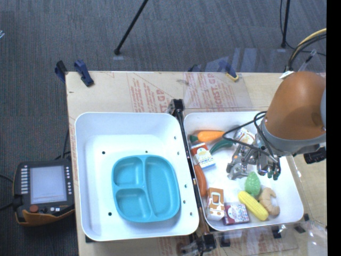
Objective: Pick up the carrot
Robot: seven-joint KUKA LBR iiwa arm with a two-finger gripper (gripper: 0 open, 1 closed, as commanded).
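We see the grey arm [296,113], orange-banded above the wrist, reaching in from the right over the right bin [294,188]. Its claw [246,167] hangs low in the middle of that bin; we cannot tell how it is set, since cables and metal parts clutter it.

The carrot [209,136] lies near the top left of the right bin, orange body pointing right, green top at its left end by the bin's left wall. It sits up and left of the claw, apart from it. A green pod-like vegetable [221,145] lies just below its right end.

Other things in the right bin: a small carton with red and white print [203,157] just under the carrot, a reddish sausage-like piece [200,179] along the left wall, an orange and white box [215,203] near the bottom left, a dark red packet [236,213] beside it, a yellow corn cob [253,205], a green bumpy vegetable [252,183] just under the claw, a tan ginger-like piece [268,199] at bottom right.

The left bin [90,143] holds a teal divided plate [145,188], flat, three compartments. Both bins sit on a cardboard-covered tabletop [138,89]. A teach pendant [45,188] lies on the floor to the left. Blue clamps [82,72] grip the tabletop's far left corner.
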